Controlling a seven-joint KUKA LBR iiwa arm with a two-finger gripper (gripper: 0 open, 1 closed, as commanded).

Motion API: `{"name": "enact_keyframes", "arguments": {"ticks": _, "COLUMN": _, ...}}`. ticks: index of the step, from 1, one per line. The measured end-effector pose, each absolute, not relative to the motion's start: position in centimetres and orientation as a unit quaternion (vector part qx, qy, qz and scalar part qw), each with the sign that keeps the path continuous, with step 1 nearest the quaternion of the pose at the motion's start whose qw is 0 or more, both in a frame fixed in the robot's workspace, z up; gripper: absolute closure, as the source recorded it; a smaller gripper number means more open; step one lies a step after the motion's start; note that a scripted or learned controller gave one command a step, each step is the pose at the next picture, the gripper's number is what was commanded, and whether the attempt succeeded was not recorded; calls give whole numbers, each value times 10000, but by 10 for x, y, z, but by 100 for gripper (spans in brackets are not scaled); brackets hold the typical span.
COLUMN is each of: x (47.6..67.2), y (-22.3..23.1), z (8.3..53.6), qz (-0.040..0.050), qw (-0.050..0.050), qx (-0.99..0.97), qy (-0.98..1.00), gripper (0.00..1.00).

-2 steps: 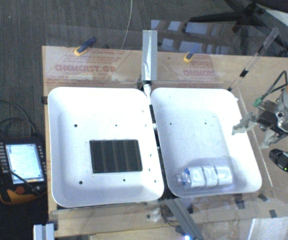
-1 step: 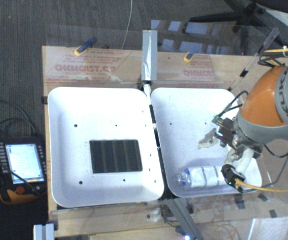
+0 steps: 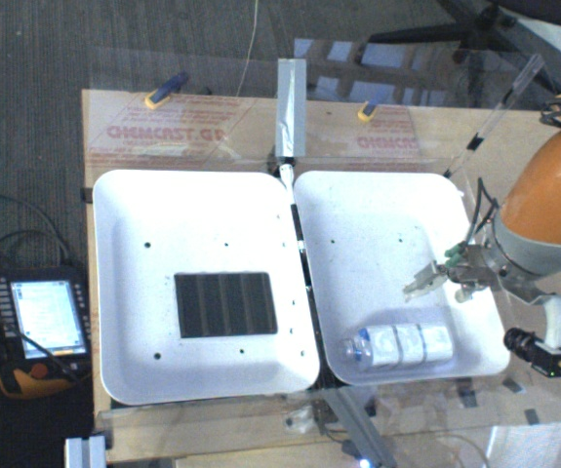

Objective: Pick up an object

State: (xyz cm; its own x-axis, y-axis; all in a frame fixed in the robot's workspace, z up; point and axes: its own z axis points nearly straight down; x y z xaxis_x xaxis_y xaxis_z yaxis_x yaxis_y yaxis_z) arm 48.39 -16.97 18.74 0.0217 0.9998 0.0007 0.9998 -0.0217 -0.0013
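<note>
A clear plastic bottle (image 3: pixel 402 345) with a white label and blue cap lies on its side along the front wall of the right bin (image 3: pixel 378 213). A dark ribbed rectangular pad (image 3: pixel 225 303) lies flat in the left bin (image 3: pixel 134 213). My gripper (image 3: pixel 443 287) hangs over the right side of the right bin, behind and to the right of the bottle and apart from it. Its two fingers are spread open with nothing between them. The orange band of the arm (image 3: pixel 543 198) rises above it at the right edge.
The bins meet at a central ridge (image 3: pixel 300 261). A metal bracket (image 3: pixel 291 120) and two clamps (image 3: pixel 166 89) sit on the bench's back edge. A handheld screen unit (image 3: pixel 41 315) with cables lies on the floor at left. A chair base (image 3: pixel 456 18) stands behind.
</note>
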Motion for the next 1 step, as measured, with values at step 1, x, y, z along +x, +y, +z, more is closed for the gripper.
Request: {"name": "enact_keyframes", "arguments": {"ticks": 1, "x": 483, "y": -93, "z": 105, "qz": 6, "qw": 22, "qx": -7177, "qy": -6963, "gripper": 0}}
